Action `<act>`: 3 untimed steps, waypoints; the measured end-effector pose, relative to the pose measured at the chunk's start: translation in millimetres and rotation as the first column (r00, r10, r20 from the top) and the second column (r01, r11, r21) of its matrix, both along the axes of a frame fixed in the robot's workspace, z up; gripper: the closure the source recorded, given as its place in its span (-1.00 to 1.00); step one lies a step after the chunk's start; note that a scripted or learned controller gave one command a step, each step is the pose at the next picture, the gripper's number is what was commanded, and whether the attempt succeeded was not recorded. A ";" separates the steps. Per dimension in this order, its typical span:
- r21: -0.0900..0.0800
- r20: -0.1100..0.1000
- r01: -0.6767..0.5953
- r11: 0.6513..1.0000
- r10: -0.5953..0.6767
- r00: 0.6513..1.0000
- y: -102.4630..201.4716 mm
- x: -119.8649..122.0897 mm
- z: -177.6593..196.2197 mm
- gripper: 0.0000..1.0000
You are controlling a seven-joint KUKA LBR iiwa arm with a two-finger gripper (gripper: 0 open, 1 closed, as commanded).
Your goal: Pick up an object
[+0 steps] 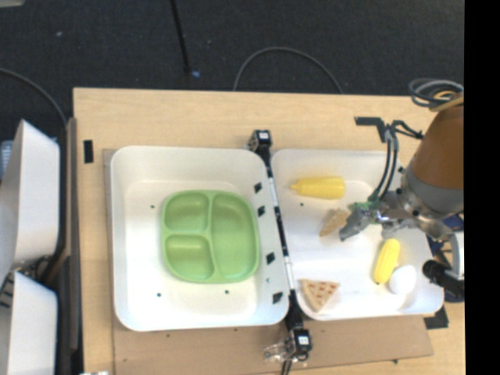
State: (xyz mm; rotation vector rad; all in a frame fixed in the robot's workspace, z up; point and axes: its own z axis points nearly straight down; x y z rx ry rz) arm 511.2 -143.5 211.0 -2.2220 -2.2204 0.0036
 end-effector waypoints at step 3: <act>0.001 0.005 0.008 1.000 -0.008 1.000 -9.4 5.2 -98.7 1.00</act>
